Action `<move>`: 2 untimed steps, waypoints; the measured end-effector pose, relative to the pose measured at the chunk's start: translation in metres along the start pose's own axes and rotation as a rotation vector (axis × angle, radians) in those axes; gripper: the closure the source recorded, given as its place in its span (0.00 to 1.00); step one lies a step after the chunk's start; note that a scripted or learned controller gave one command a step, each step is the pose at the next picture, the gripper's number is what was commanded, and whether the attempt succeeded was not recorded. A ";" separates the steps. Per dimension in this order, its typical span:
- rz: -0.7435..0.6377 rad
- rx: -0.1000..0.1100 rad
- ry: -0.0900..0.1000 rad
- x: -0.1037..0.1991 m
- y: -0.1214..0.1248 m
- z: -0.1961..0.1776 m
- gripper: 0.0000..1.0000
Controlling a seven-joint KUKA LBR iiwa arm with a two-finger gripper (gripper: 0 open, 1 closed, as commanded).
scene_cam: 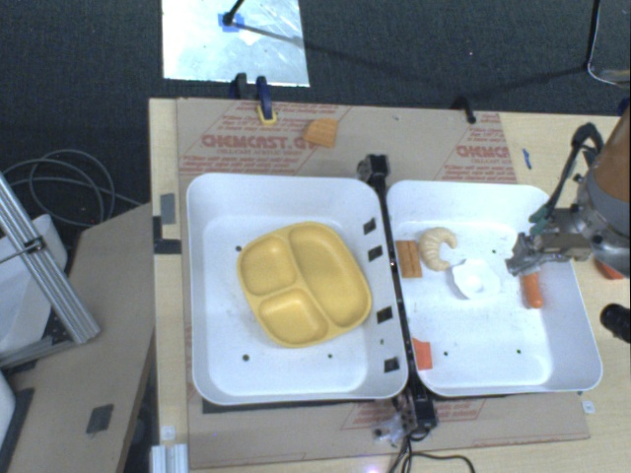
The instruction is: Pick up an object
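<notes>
We saw the gripper [520, 261] at the right side of the right bin [493, 377], low over the floor just beside a small orange stick-shaped object [532, 291] that lay close to the bin's right wall; whether the claw was open or closed we could not tell. Toward the bin's left half lay a croissant-shaped piece [438, 246], a white cup-like piece [474, 280] and a brown block [408, 258] against the left wall, with an orange piece [422, 354] lower down; the bin's front half stood bare. The left bin [219, 363] held a yellow divided plate [303, 284] with bare floor around it. The cardboard sheet [242, 138] under the bins bore the red printed word CHEMCAST. The bench stood on dark carpet, with a shiny foil sheet [235, 26] behind it.
</notes>
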State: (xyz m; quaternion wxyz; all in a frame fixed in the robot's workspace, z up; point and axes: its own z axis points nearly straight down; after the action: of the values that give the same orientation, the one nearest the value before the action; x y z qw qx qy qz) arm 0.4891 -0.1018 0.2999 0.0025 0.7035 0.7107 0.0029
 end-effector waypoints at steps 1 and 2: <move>0.001 0.001 0.000 0.000 0.000 0.000 0.00; 0.016 0.010 -0.002 -0.079 -0.005 0.058 0.00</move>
State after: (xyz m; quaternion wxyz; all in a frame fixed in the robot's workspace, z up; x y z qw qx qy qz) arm 0.4854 -0.1808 0.2413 -0.0001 0.7091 0.7051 -0.0015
